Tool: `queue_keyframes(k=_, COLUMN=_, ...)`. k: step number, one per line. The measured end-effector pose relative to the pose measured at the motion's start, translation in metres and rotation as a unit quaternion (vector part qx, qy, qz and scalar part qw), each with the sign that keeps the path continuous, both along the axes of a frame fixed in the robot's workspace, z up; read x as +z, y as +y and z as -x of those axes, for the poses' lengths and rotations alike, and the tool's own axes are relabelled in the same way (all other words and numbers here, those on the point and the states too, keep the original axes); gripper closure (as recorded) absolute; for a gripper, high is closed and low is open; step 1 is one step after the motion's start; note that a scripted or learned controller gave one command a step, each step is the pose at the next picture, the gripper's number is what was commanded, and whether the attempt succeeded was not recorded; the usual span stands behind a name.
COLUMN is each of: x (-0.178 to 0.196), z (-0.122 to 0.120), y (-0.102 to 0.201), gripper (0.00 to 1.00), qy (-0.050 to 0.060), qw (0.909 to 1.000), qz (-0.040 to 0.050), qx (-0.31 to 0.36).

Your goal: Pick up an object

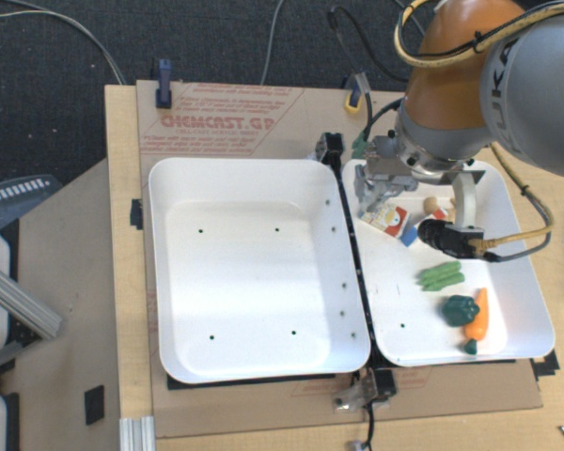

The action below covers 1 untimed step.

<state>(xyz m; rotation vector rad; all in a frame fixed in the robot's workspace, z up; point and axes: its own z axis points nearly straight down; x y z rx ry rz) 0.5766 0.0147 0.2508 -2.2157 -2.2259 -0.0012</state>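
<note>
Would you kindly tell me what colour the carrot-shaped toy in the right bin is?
Orange, with a green tip: the carrot-shaped toy shows best in the camera view.

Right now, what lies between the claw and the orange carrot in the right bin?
In the camera view, the green bean pod and dark green pepper lie between the claw and the carrot, on the white bin floor.

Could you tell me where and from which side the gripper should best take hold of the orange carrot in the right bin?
Probably across the carrot at mid-length, coming straight down: it lies flat, long and narrow, with the dark green piece touching its left side.
</note>
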Motion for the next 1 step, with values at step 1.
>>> queue_keyframes(k=1, x=-0.0185, z=-0.0008, y=0.0474, gripper=1.0, qy=0.001, qw=1.0, qz=0.0003, qx=0.0)
